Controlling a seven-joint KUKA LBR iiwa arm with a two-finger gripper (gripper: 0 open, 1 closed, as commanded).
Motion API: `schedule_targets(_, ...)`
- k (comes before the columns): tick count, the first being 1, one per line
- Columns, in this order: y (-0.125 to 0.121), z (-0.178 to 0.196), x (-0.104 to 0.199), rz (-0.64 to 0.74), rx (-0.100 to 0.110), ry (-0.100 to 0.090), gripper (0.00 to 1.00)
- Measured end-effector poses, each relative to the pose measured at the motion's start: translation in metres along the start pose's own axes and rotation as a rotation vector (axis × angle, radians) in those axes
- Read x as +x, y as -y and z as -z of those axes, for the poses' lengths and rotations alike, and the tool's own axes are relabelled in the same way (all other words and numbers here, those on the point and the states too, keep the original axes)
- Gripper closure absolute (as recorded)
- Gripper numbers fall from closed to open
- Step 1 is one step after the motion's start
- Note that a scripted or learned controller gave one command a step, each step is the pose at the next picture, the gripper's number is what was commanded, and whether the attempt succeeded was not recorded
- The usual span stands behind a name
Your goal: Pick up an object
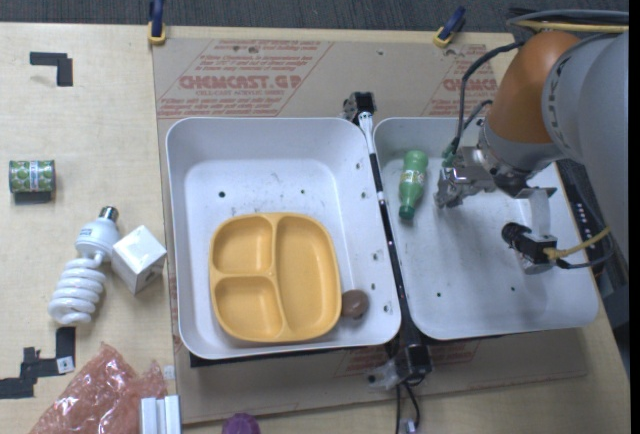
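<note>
A small green bottle (411, 184) lies in the right bin (500, 307), close to its left wall, with the neck pointing toward the front. My gripper (455, 186) hangs over the same bin, just to the right of the bottle and a short gap away from it. A yellow divided plate (275, 276) lies in the left bin (200, 172). A small brown round object (354, 303) sits beside the plate's right front corner.
The grey arm with its orange band (530, 87) covers the right bin's far right corner, and a black cable fitting (527, 244) hangs over the bin floor. A spiral light bulb (82, 272), a white cube (138, 257), a green can (31, 177) and a red mesh bag (95, 397) lie on the bench at the left.
</note>
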State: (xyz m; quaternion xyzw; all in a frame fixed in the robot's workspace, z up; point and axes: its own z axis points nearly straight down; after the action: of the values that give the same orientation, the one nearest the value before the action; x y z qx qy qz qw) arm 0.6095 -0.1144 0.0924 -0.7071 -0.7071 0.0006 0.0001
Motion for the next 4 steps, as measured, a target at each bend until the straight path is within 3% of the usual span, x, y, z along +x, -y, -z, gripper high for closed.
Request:
schedule_targets(1, 0.057, 0.000, 0.001, -0.002, -0.001, -0.001, 0.00)
schedule_targets(2, -0.037, 0.001, 0.011, 0.002, -0.002, 0.001, 0.00)
schedule_targets(3, 0.029, 0.000, -0.003, -0.002, 0.000, 0.000, 0.00)
schedule_targets(4, 0.115, 0.000, 0.022, -0.002, -0.001, -0.001, 0.00)
